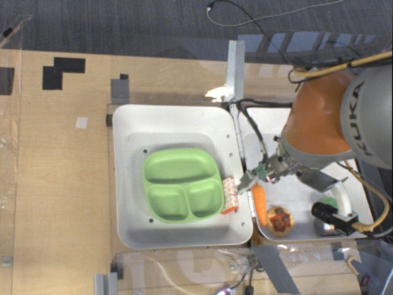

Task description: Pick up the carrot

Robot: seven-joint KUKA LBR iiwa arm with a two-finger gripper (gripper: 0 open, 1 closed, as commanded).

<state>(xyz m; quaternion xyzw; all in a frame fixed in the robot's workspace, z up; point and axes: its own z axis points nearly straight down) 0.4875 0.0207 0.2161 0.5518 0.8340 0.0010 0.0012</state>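
Wooden bench point(55, 165) below a strip of dark carpet point(123, 11), viewed from above at a slant. You see two shallow white bins side by side, with an upright metal post point(235, 66) rising at the far end of the wall between them. A thin black cable point(245, 11) loops across the carpet.

Left bin point(129, 226): a green plate point(182, 184) with three compartments lies flat in the middle, one long section on the far side and two smaller ones nearer you. Note the small red-and-white striped piece point(230, 191) at the plate's right edge, close against the bin's right wall.

Right bin point(273, 121): the arm point(319, 118) reaches in from the right, its orange band covering much of the bin. The gripper point(256, 176) points toward the dividing wall and sits low over the bin's left side. You cannot tell from this angle whether it is open or closed, and nothing can be seen gripped in it.

Task object: the carrot point(260, 204) lies on the floor of the right bin, along its left wall, with its long axis running away from you. Its far end sits directly under the gripper, though contact cannot be made out. A round red-and-brown food piece point(279, 220) rests just beside the carrot's near end, in the bin's near-left corner.
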